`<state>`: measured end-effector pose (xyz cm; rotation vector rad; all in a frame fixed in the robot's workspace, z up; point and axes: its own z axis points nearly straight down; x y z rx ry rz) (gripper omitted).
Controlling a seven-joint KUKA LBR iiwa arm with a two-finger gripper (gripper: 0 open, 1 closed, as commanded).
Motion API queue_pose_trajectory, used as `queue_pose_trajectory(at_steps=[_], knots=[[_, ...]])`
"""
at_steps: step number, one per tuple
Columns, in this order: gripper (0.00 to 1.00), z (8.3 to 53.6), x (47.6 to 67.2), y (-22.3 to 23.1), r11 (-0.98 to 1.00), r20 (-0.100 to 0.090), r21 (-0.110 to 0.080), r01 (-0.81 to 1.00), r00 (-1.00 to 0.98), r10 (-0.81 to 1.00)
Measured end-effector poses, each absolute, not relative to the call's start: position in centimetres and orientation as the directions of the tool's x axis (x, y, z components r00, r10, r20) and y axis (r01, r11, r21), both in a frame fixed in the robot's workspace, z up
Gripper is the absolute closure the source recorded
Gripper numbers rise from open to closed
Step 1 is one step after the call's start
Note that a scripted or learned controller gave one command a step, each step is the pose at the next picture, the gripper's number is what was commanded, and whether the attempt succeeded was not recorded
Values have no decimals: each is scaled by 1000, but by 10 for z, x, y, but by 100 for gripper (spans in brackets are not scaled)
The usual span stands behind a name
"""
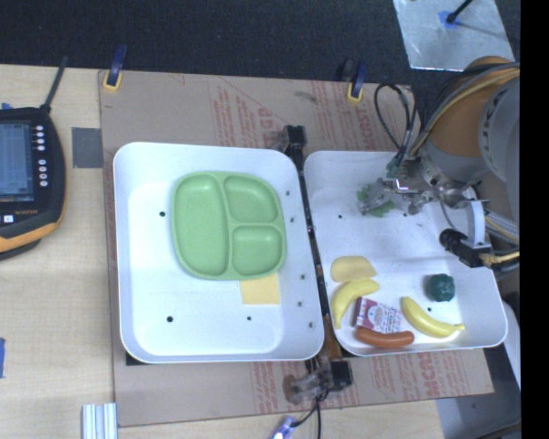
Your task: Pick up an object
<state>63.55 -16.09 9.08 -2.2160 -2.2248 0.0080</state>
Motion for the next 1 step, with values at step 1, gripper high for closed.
queue_pose_trajectory(at_steps=[1], knots=[[0,92,657,-134,5,-1,-1,1000,-5,1000]])
